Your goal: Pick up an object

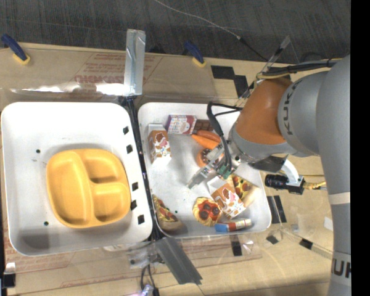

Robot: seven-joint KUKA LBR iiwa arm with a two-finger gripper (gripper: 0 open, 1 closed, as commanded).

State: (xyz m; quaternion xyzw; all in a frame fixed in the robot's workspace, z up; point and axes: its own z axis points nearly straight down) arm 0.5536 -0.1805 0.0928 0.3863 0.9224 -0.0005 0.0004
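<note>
My gripper is low inside the right bin, over the white floor near its middle. An orange carrot lies just behind it, and an orange round piece sits partly hidden under the wrist. A pizza slice and a white printed packet lie close on its right and front. A round pizza toy is in front of the gripper. Nothing shows as held.
In the right bin, a purple-and-white carton and a small brown carton lie at the back left, a food toy at the front left, and a blue-and-red marker at the front wall. The left bin holds a yellow divided plate.
</note>
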